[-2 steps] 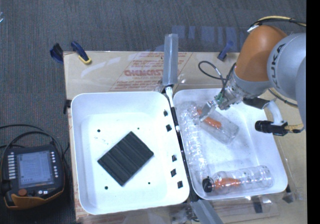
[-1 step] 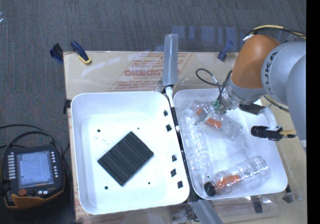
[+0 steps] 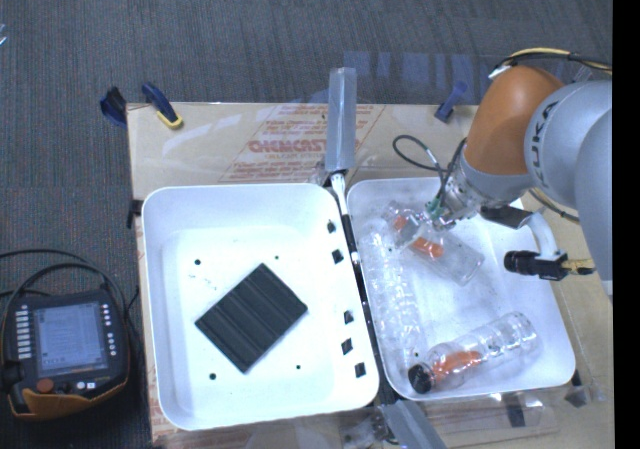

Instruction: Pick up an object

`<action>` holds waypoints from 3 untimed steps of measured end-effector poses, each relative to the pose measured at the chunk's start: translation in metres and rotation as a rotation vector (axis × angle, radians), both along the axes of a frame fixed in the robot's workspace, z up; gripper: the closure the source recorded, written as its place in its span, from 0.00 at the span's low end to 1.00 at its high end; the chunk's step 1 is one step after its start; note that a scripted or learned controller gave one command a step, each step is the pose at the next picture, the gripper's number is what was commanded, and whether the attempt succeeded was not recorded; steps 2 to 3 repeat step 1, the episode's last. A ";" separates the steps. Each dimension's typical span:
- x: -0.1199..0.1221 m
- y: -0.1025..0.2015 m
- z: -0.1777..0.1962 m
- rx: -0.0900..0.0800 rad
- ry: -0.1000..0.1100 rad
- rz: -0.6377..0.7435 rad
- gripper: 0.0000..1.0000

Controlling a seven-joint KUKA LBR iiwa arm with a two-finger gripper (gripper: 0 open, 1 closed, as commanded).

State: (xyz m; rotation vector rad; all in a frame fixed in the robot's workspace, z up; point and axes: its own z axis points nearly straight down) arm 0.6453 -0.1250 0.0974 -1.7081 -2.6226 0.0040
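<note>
Claw (image 3: 437,209) down in right bin (image 3: 560,337) at a clear plastic bottle (image 3: 432,245); finger state unclear. Grasp step; next: close, lift.

Open white floor surrounds the ribbed black rectangular pad (image 3: 251,317) in the left white bin (image 3: 160,227); clear plastic bottles (image 3: 470,349) crowd the right white bin (image 3: 560,337), leaving little room.
</note>
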 end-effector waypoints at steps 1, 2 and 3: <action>-0.006 0.037 0.078 -0.005 -0.012 0.072 1.00; -0.006 0.037 0.078 -0.005 -0.012 0.072 1.00; -0.006 0.037 0.078 -0.005 -0.012 0.072 1.00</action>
